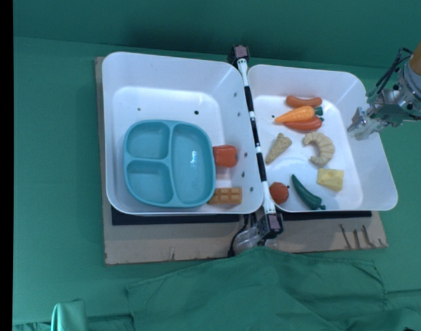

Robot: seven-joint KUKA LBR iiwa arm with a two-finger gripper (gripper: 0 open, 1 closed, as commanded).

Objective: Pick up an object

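Overhead, the tool [357,125] hangs above the right bin's [376,178] edge; grip state unclear.

Bins [174,71]: white plastic, smooth, faintly glossy.
Divided plate [168,163]: teal plastic, glossy, with a light glint.
Toy foods, e.g. carrot [299,115]: moulded plastic, smooth, mostly matt.
Pepper [306,193]: dark green, shiny.
Base board [176,248]: brown cardboard, matt, rough at the edges.
Bench cover [52,185]: green cloth, matt, creased in front.
Gripper [359,125]: bare metal, dull sheen.
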